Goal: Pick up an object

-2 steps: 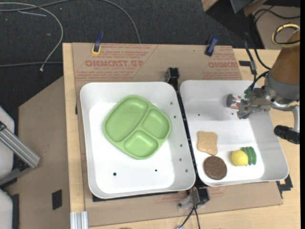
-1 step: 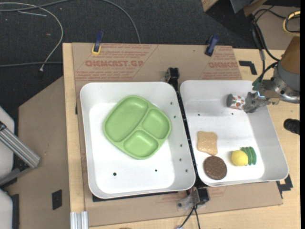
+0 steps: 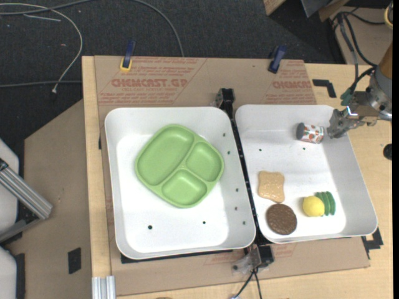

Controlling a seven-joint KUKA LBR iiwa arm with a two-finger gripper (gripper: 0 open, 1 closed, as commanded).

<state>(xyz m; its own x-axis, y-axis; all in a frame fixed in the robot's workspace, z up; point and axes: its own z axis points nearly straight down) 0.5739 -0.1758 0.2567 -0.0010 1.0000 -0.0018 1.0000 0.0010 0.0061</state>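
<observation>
While poised at right bin's [image 3: 349, 167] far edge, tool [image 3: 340, 124] near small can [image 3: 310, 132], finger state impossible to tell; risks nudging can, rolling away, or clipping rim.

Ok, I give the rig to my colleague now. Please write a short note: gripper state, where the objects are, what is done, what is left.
Gripper: at the right bin's far right edge, holding nothing visible.
Right bin: small can beside the gripper; tan cracker, brown cookie and yellow-green toy near the front.
Left bin: green divided plate.
Done: nothing picked.
Left: grasp and lift one object.
</observation>
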